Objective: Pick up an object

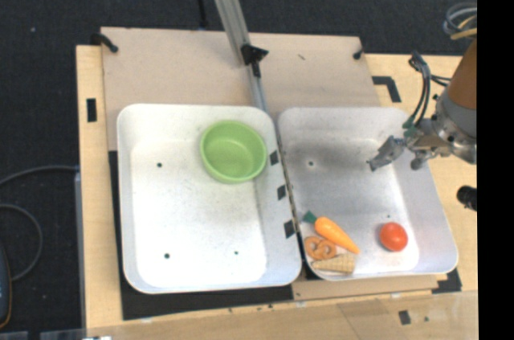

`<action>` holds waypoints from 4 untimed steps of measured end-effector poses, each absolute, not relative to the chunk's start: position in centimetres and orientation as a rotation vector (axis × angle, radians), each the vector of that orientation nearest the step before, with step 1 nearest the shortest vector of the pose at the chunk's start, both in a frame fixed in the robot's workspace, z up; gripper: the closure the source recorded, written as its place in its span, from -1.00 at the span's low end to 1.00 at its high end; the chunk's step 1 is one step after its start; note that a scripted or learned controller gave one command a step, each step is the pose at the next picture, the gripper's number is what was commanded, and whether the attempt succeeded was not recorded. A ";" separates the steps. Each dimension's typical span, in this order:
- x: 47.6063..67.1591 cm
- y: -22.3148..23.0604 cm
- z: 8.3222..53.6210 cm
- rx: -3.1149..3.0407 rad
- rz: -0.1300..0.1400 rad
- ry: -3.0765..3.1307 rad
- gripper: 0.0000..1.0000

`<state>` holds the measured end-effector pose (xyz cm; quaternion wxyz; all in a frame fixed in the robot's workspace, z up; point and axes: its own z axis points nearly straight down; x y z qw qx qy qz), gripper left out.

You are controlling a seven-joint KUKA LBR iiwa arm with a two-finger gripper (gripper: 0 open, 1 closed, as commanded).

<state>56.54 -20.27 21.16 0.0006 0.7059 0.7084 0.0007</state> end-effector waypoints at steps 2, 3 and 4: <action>56.7 -20.4 14.9 2.224 -0.007 2.222 -1.00; 56.7 -20.6 10.1 2.221 -0.002 2.218 -1.00; 56.8 -20.7 11.2 2.222 0.003 2.213 1.00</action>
